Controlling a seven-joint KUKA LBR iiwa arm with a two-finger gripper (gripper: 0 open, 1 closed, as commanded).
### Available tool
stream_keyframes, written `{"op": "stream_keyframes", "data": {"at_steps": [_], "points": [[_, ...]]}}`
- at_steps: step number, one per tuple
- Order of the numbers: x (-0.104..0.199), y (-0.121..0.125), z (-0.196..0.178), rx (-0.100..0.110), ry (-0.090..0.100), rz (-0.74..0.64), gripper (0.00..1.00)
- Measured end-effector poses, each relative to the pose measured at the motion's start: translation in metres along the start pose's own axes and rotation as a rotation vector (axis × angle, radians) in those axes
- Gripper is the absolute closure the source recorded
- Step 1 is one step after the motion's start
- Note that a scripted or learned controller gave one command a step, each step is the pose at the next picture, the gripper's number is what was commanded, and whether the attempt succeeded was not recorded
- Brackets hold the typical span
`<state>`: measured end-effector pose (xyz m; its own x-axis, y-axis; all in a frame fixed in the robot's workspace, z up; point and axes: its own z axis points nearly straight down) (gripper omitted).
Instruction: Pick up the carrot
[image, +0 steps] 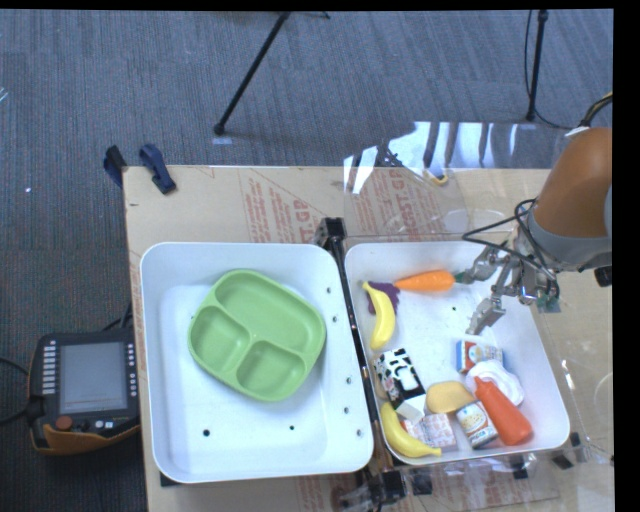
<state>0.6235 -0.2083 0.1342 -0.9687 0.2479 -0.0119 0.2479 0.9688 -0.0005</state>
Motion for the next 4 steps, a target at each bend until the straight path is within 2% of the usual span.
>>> {"op": "stream_keyframes", "data": {"at_steps": [1,2,3,4], "points": [[-0.015,0.007,0.046,-0.001,0.008,-0.033,0.0],[0.017,0.098,0.046,-0.002,0.011,0.294,0.0],[0.024,0.111,0.038,0.025,0.002,0.645,0.0],[0.007,0.102,0.045,0.006,0.011,0.634,0.0]]}}
